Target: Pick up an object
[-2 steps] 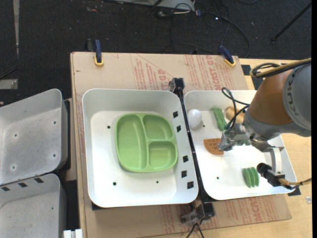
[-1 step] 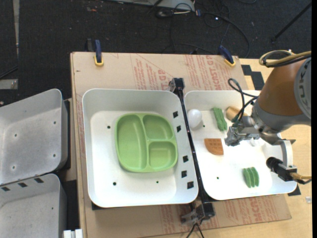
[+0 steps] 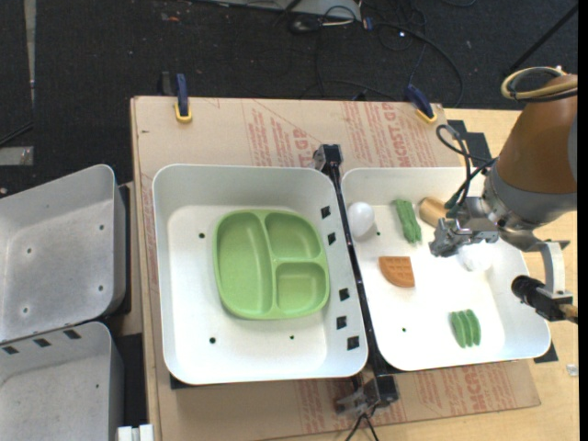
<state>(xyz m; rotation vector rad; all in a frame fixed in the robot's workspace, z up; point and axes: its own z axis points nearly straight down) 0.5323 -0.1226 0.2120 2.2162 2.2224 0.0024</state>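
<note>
Your hand sits low in the right bin, beside a brown object; its opening cannot be told.

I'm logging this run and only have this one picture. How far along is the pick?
Done: the arm has reached into the right bin, and the tool is low among the items. In hand: nothing I can confirm between its tips. Left: grasp and lift. The orange piece, white egg, green pod and ridged green item all lie on the bin floor.
</note>
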